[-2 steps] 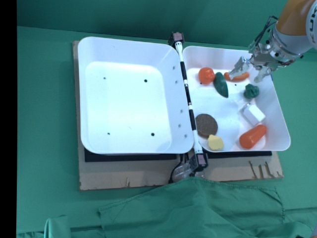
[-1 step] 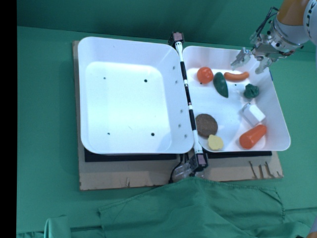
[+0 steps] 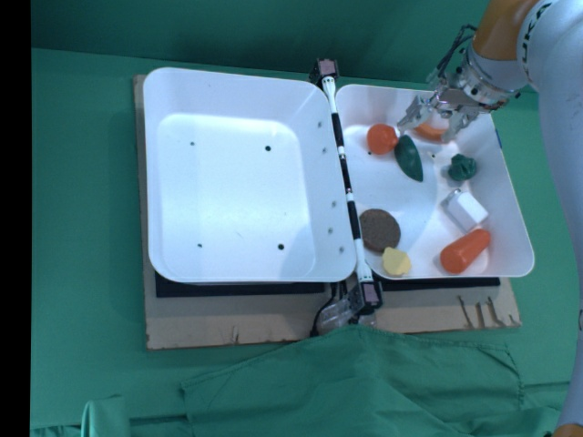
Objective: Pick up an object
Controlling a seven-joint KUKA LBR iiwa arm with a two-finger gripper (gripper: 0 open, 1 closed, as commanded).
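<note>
Fingers (image 3: pixel 426 119) spread wide above an orange piece (image 3: pixel 431 131) in the right bin (image 3: pixel 510 198), gripping nothing.

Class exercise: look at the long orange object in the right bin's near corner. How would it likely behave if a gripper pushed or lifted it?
The orange object looks rounded and elongated, so a sideways push would probably roll it. Its smooth, tapering surface may slip between fingers. It lies close to the right bin wall, likely limiting approach.

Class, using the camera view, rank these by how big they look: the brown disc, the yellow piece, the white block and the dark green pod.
1. brown disc
2. dark green pod and white block: too alike to rank
3. yellow piece
</note>
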